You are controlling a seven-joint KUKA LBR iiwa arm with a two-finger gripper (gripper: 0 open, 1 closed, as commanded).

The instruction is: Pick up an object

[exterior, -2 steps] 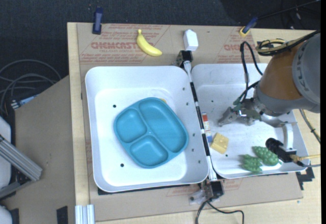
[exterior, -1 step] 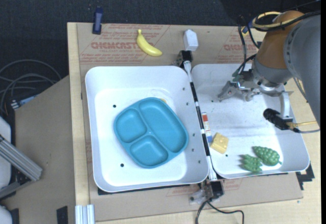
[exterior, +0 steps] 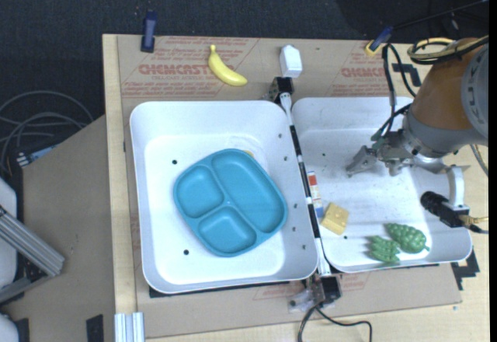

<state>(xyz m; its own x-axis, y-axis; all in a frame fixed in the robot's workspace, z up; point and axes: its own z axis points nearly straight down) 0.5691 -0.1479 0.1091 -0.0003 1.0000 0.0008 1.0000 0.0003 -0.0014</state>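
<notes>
My gripper [exterior: 375,162] hangs over the middle of the right bin [exterior: 353,111], its grey fingers [exterior: 358,163] spread apart with nothing between them, so it is open. A small yellow block [exterior: 335,218] lies at the right bin's near left, below and left of the gripper. Along that bin's near edge lies a green leafy toy [exterior: 397,242], just below the gripper. A blue divided plate [exterior: 227,200] lies in the left bin [exterior: 155,130].
A yellow banana [exterior: 225,68] rests on the cardboard behind the left bin. A white clip [exterior: 290,61] and a blue clip [exterior: 148,29] stand at the back. A black part [exterior: 439,208] of the arm overhangs the right bin's right side.
</notes>
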